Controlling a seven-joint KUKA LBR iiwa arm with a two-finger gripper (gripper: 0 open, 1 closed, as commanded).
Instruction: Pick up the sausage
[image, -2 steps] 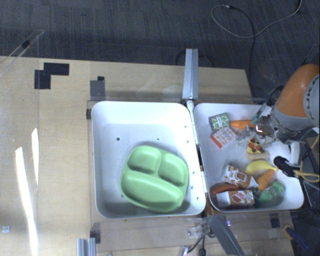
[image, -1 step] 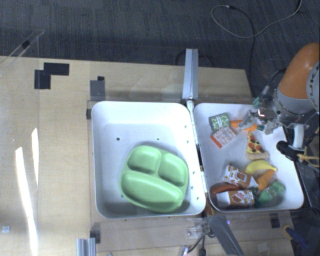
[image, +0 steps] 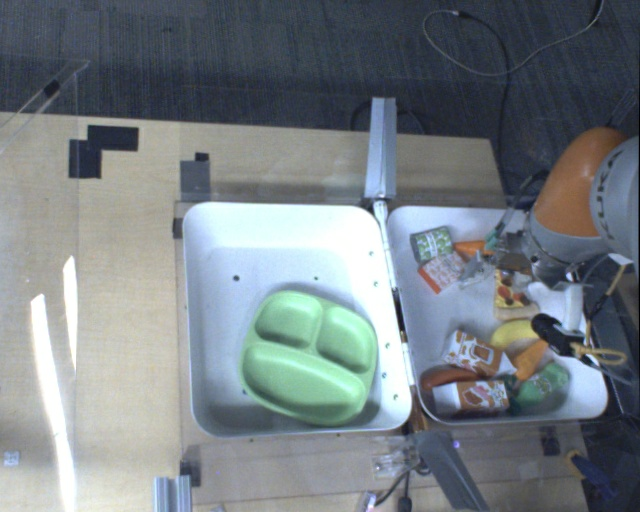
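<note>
The sausage (image: 448, 378) is a reddish-brown curved piece lying near the front left corner of the right bin (image: 400, 300), just behind a red and white packet (image: 482, 398). My gripper (image: 507, 256) hangs over the back right part of that bin, above a yellow wedge-shaped piece (image: 512, 293). It is well behind and to the right of the sausage and nothing of the sausage is near it. The grey arm with its orange band (image: 585, 185) reaches in from the right.
The right bin also holds a green box (image: 432, 243), an orange-white packet (image: 444, 271), a banana (image: 514, 333), a small carton (image: 472, 352) and a green leafy toy (image: 546, 386). A green divided plate (image: 310, 355) lies in the left bin (image: 215, 300).
</note>
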